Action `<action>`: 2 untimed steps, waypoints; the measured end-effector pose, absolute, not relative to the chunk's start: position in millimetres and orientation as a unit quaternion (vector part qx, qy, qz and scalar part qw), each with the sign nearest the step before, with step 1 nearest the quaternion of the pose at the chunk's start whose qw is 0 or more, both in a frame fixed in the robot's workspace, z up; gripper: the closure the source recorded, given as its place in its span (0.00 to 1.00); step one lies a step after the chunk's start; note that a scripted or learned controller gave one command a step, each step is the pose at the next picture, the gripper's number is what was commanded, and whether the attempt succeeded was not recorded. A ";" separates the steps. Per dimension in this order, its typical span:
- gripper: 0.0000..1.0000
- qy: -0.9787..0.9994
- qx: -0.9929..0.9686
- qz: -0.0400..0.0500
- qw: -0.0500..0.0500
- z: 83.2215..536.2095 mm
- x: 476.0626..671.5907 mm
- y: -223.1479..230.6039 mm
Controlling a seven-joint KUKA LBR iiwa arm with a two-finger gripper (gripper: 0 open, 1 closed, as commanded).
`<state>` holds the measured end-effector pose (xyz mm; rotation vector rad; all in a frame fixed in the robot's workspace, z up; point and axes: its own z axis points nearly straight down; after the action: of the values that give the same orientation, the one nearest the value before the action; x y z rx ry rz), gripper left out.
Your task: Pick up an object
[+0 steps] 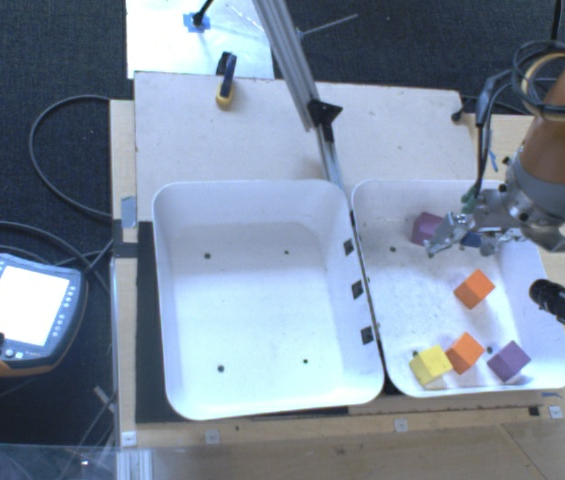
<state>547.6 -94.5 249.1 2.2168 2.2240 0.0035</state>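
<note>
The right bin (552,368) holds several small blocks. A purple block (424,227) lies near its far left side. An orange block (474,289) sits mid-bin. Along the near wall lie a yellow block (430,366), a second orange block (465,352) and a second purple block (509,361). My gripper (448,238) hangs low over the far part of this bin, just right of the far purple block and close against it. A bit of blue (473,239) shows under the wrist. I see nothing held.
The left bin (177,298) stands beside the right one, and their rims meet at a wall with black markers (357,290). A slanted metal pole (292,48) crosses the back board. A teach pendant (20,310) lies off the bench at left.
</note>
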 end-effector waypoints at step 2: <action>0.00 0.709 0.705 -0.001 0.000 86.8 657.6 -130.8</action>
<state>657.6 -130.8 86.8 2.2141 2.2280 -0.0017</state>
